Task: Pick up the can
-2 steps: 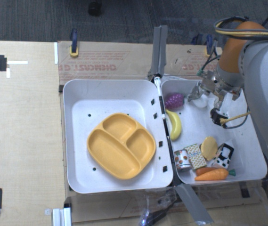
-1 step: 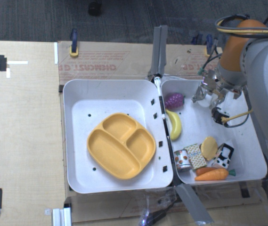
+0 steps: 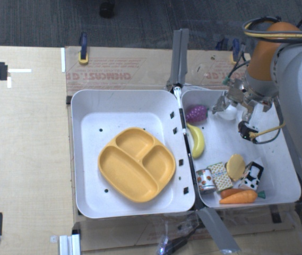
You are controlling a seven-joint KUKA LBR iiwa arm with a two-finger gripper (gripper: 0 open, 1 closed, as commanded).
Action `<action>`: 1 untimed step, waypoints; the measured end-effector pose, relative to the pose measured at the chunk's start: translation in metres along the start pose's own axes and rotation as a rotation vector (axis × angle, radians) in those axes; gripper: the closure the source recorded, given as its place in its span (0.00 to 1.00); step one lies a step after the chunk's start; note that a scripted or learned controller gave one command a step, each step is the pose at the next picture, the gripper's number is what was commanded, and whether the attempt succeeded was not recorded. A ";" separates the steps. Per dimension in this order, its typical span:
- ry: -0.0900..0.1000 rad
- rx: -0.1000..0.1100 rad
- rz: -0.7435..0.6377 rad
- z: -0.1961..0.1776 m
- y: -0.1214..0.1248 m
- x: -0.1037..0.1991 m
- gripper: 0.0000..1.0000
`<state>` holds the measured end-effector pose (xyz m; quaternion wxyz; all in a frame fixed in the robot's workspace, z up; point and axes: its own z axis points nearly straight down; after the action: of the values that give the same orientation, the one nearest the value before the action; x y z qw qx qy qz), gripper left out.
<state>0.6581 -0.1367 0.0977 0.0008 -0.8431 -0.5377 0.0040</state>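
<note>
The can (image 3: pixel 205 179) is small, with a red and white label. It lies near the front left corner of the right bin (image 3: pixel 278 158), against the wall between the bins. My gripper (image 3: pixel 234 109) hangs over the back of the right bin, under the orange-banded wrist (image 3: pixel 266 54). It is well behind the can and to its right, apart from it, and nothing shows in its grasp.
Around the can in the right bin lie a yellow banana (image 3: pixel 196 140), purple grapes (image 3: pixel 197 112), a checkered cracker (image 3: pixel 221 177), a tan cookie (image 3: pixel 235 167), a carrot (image 3: pixel 239 196) and a black-and-white object (image 3: pixel 252 175). A yellow divided plate (image 3: pixel 136 164) lies in the left bin (image 3: pixel 87 142).
</note>
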 end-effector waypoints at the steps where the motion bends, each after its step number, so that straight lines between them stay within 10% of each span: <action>1: 0.000 0.000 0.000 0.000 0.000 0.000 0.00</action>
<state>0.6581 -0.1367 0.0977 0.0008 -0.8431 -0.5377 0.0040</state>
